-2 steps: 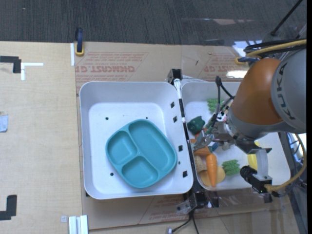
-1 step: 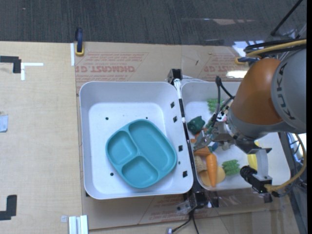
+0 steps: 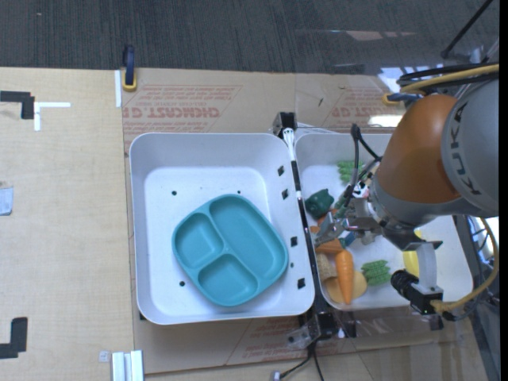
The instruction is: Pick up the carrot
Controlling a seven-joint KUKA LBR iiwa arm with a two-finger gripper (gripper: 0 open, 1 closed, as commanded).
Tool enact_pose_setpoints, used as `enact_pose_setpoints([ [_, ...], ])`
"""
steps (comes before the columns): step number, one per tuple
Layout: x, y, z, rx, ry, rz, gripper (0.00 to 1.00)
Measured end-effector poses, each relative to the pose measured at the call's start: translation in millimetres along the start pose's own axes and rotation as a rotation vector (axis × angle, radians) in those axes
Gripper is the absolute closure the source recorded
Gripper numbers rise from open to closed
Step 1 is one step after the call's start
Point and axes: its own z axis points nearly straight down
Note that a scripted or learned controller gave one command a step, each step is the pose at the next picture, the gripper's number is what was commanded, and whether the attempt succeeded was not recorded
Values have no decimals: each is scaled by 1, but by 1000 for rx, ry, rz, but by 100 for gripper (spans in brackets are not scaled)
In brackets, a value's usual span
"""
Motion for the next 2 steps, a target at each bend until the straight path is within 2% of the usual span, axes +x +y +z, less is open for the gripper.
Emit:
enact_pose_setpoints([
  [1,0,0,0,0,0,0,0],
  [2,-92,0,87,-1,1,110,0],
])
